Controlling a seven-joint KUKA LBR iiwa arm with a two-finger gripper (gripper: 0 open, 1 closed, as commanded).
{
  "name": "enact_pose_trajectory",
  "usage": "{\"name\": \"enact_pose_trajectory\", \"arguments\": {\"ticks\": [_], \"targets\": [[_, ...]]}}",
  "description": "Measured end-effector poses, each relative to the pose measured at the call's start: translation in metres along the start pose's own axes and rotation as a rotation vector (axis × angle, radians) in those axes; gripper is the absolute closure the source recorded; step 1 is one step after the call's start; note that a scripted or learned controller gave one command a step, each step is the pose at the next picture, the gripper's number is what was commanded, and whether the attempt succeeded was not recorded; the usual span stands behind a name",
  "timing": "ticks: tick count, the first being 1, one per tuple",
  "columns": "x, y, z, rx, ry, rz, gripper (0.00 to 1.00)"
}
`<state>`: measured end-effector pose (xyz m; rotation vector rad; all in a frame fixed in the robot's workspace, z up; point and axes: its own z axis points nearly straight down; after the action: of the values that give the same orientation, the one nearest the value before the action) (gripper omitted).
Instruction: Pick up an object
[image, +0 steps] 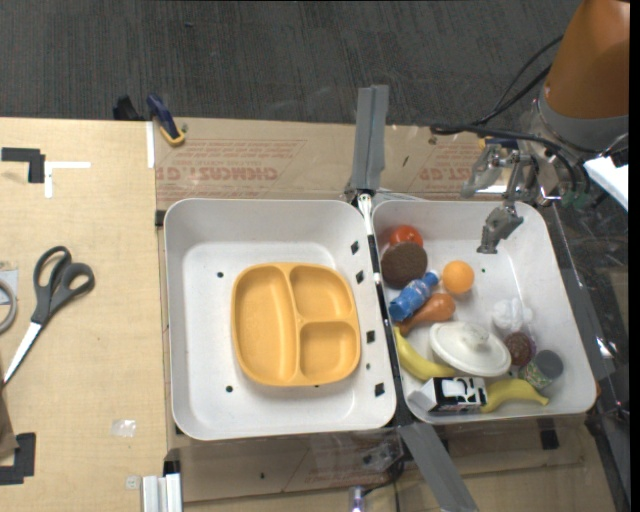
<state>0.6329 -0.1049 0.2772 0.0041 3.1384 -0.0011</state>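
The right bin (566, 300) holds a heap of small things: a red tomato (405, 236), a brown ball (404, 264), a small orange (457, 277), a blue bottle (412, 297), a white lid (468, 348), two bananas (516, 393), a white crumpled piece (510, 315) and a small can (545, 368). My gripper (486, 206) hangs over the bin's far right corner, above and to the right of the orange. It is open, with nothing between its fingers. The orange band of the arm (595, 60) rises at the top right.
The left bin (190, 300) carries a yellow divided plate (297, 323). A grey bar (369, 140) stands behind the seam between the bins. Scissors (50, 290) lie on the wooden bench at the left. Cables (520, 85) trail behind the arm.
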Motion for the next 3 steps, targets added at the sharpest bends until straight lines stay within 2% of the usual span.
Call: {"name": "enact_pose_trajectory", "arguments": {"ticks": [1, 2, 3], "targets": [[-0.008, 0.006, 0.163, 0.000, 0.000, 0.026, 0.00], [0.033, -0.015, 0.183, 0.000, -0.002, 0.015, 0.00], [0.023, -0.008, 0.183, 0.000, -0.004, 0.092, 0.00]]}}
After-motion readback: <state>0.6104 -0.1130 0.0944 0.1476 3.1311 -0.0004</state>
